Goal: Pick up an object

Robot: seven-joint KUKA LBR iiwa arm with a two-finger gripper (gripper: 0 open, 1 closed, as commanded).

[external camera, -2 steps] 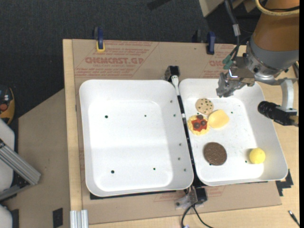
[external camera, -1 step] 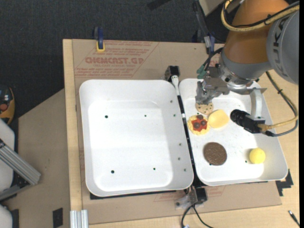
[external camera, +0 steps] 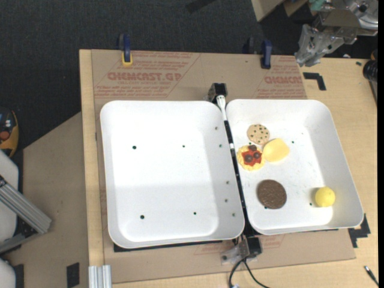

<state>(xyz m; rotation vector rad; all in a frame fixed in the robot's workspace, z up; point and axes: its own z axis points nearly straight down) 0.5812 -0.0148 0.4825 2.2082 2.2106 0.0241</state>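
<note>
The right bin [external camera: 327, 125] holds several small items. A tan chocolate-chip cookie [external camera: 258, 133] lies near its left wall. Below it sits a yellow disc with red and dark toppings [external camera: 250, 157], touching a pale yellow lemon-like piece [external camera: 276, 150]. A dark brown round cookie [external camera: 272, 194] lies toward the front, and a small yellow ball [external camera: 324, 197] rests near the front right corner. My gripper [external camera: 312, 48] hangs at the upper right, beyond the far edge of the right bin and well above the bench, with nothing seen in it.
The left bin [external camera: 162, 173] sits beside the right one on a brown cardboard sheet [external camera: 180, 71]. Blue and yellow clamps [external camera: 125, 50] hold the sheet's far edge. A black bracket [external camera: 218, 92] joins the bins at the back. Cables trail at the front.
</note>
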